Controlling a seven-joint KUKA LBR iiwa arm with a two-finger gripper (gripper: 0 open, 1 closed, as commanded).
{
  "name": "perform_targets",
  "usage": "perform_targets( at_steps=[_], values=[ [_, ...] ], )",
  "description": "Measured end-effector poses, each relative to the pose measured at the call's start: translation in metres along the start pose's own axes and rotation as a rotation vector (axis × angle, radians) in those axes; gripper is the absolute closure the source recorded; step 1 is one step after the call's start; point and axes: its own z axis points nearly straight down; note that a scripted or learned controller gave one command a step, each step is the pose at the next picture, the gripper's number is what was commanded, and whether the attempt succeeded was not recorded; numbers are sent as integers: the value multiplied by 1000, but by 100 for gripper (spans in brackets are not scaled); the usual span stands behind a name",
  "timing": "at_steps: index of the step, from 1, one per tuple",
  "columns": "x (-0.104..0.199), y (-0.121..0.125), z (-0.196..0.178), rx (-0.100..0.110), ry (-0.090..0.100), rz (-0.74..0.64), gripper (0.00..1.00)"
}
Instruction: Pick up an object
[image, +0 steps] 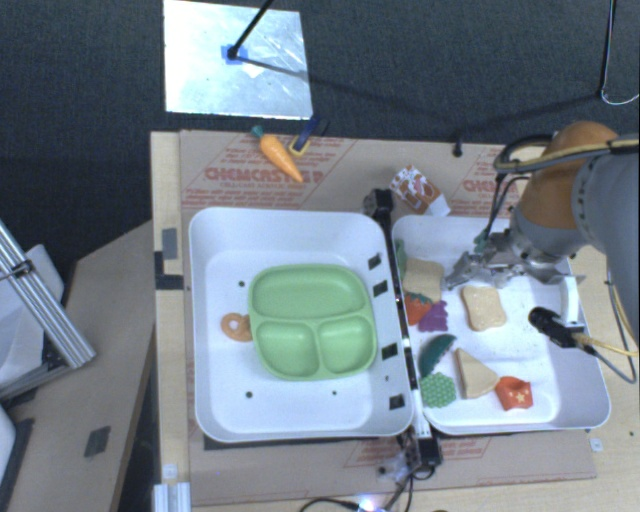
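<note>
Toast (485, 308), cheese wedge (474, 375) and grapes (433, 316) crowd your right bin (590, 400), where the pincer (487, 263) hangs, spread unclear.

Tan toast slice (485, 308) lies flat, right bin mid, near purple pc.

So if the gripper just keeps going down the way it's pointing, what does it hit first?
Probably the bare floor of the right bin, just above the toast slice. The gripper points down and leftward; depth is hard to judge, so it might clip that slice's upper edge instead.
</note>
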Motion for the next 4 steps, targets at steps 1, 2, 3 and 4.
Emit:
perform_targets(
  at_steps=[1,2,3,4],
  values=[
    [0,2,-14,-6,-1,-1,100],
    [-9,-2,-70,-7,-2,5,100],
    [-5,5,-132,-10,-2,0,100],
    [-5,6,-143,-5,-1,0,100]
  ],
)
